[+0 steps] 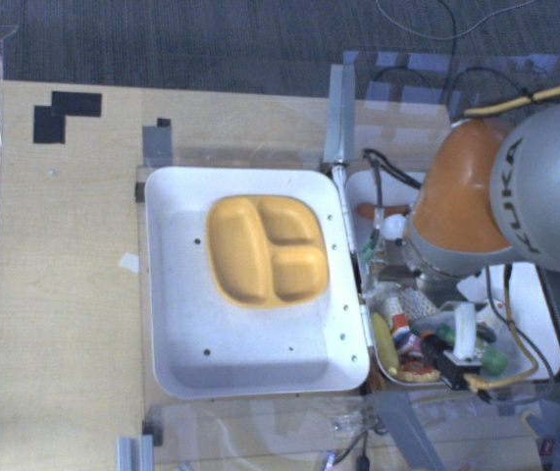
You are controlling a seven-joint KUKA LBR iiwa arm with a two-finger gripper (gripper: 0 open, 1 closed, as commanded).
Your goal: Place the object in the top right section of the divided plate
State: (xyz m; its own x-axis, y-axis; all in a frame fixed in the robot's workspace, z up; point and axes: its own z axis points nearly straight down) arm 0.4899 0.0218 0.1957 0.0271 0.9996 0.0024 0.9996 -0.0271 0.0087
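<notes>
Your yellow divided plate (266, 250) sits alone in the left bin (177, 292); cluttered objects (407, 337) fill the right bin (544, 312), seemingly beneath your tool (397, 263), whose grip you cannot tell.

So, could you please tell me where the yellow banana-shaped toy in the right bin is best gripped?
Grip the yellow banana-shaped toy across its narrow middle, coming from above: it lies lengthwise along the right white bin's left wall, beside other clutter.
</notes>
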